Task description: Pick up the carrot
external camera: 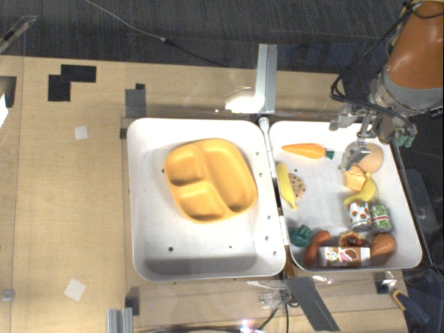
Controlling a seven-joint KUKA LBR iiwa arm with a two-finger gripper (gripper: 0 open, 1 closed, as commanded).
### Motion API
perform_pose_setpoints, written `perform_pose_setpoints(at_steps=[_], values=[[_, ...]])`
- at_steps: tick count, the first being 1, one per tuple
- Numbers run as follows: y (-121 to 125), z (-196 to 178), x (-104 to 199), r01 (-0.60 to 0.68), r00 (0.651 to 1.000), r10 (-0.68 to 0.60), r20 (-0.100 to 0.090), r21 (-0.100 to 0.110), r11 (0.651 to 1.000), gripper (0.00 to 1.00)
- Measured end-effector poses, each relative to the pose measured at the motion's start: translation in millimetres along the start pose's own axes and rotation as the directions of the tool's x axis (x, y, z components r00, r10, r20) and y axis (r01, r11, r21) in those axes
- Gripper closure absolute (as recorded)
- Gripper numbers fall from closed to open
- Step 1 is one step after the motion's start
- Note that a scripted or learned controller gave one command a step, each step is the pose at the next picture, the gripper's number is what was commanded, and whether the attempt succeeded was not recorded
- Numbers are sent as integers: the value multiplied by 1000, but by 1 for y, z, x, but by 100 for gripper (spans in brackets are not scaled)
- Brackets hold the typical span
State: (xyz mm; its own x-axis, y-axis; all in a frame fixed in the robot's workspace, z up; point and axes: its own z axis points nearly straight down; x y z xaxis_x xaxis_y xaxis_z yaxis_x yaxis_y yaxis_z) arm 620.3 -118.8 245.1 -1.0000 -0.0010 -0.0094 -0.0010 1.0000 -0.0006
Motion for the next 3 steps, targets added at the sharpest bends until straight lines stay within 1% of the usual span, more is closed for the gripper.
perform_pose_setpoints(at_steps=[1,2,3], values=[[-15,152,-47,87,996,-87,-11,-3,996,0],[-39,156,50,131,991,-131,0,1,991,0],[32,155,39,315,949,-315,5,5,949,0]])
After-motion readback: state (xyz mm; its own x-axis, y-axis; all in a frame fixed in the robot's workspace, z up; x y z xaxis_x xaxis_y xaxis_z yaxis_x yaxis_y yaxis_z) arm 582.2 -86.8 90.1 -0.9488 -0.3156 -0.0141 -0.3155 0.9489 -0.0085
